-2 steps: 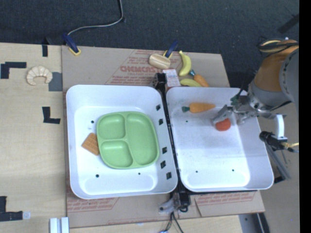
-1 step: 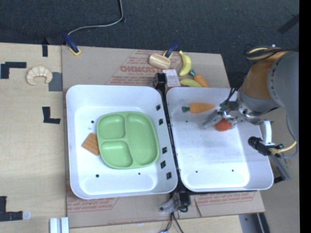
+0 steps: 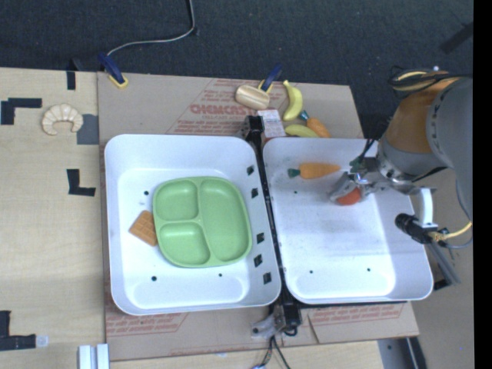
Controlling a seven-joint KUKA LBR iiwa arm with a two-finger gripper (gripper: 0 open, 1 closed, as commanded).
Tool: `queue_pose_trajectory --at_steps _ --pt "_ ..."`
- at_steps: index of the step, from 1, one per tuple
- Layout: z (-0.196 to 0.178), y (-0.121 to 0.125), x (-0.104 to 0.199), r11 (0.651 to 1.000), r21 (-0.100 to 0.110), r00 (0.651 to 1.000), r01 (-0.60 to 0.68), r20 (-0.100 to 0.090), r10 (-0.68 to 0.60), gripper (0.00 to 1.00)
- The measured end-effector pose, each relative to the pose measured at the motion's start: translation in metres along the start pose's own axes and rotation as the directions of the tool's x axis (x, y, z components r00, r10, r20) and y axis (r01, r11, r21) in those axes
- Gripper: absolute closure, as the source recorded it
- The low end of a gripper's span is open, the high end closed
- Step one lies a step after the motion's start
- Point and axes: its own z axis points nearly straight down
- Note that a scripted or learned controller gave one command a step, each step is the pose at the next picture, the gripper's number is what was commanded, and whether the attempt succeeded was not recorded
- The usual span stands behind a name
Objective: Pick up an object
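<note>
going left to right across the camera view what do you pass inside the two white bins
cracker → green divided plate → carrot → red object at the pincer
</note>
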Motion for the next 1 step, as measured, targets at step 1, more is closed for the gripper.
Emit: queue_pose_trajectory --at_steps 1 --pt "0.0112 0.0321 0.0842 1.000 0.003 1.000 0.002 -0.007 -0.002 1.00"
